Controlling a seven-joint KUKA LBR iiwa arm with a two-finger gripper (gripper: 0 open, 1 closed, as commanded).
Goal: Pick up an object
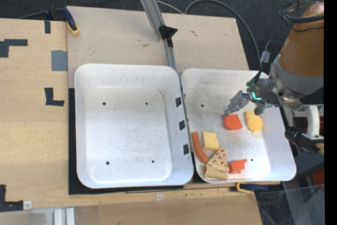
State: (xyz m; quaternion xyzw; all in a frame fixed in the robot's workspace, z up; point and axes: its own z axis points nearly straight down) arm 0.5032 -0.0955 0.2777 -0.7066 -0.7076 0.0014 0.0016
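In front of you, an orange-red rounded plastic block point(232, 122) lies in the right shallow white bin point(210, 87), just beside a yellow toy corn cob point(254, 123). The two-finger gripper point(245, 104) hovers just above the block, fingers spread, pinching nothing. Nearer the bin's front edge sit a yellow cheese cube point(211, 140) and an orange toy sausage point(198, 147).

The claw point(245, 105) hangs open just above an orange piece point(232, 122) in the right bin point(210, 81).
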